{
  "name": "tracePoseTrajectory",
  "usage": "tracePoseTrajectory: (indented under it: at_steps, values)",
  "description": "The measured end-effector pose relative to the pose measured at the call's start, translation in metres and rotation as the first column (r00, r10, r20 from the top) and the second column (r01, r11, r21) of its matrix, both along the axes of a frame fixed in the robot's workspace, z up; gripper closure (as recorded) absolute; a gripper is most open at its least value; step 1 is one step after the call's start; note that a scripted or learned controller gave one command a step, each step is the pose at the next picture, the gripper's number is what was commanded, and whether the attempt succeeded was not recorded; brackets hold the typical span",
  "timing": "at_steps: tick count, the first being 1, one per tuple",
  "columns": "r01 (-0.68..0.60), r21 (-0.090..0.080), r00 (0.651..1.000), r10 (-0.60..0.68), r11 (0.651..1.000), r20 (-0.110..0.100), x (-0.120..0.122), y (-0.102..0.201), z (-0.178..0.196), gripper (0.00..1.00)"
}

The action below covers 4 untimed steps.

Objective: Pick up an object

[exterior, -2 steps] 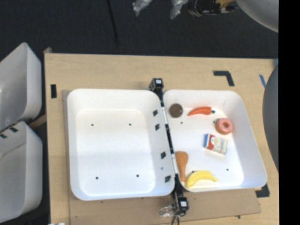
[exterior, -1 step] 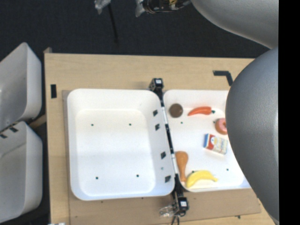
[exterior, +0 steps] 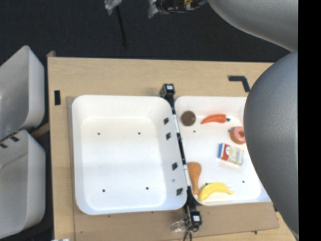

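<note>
My tool (exterior: 134, 0) hangs beyond the counter's far edge; I cannot tell its state. The banana (exterior: 214, 190) lies in the right bin's near-left corner, touching a drumstick (exterior: 193, 171); I might nudge both.

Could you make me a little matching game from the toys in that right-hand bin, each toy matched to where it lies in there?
Things:
1. small round brown disc
2. long red chilli pepper toy
3. curved yellow banana toy
4. small white and red carton

Places in the right white bin:
A. near corner, beside the orange-brown drumstick-shaped toy
B. far left corner, by the divider
C. middle of the bin, just below the pink ring-shaped toy
D. far side, right of the brown disc

Pairs: 1-B, 2-D, 3-A, 4-C
</note>
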<state>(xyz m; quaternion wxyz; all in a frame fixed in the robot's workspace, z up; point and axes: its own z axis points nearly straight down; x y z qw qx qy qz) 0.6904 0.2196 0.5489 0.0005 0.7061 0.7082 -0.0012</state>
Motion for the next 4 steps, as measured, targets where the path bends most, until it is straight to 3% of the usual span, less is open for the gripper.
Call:
tracePoseTrajectory:
  at_steps: [1,2,3,4]
  values:
    - [0.013,-0.002,1.000,-0.013,1.000,0.000,0.000,-0.110,0.001,0.00]
    - [-0.007,0.003,1.000,0.007,1.000,-0.005,-0.001,-0.007,-0.031,0.00]
    - [0.007,-0.001,1.000,-0.007,1.000,-0.005,0.000,-0.069,-0.071,0.00]
    - [-0.003,0.004,1.000,0.003,1.000,0.010,-0.001,-0.019,0.006,0.00]
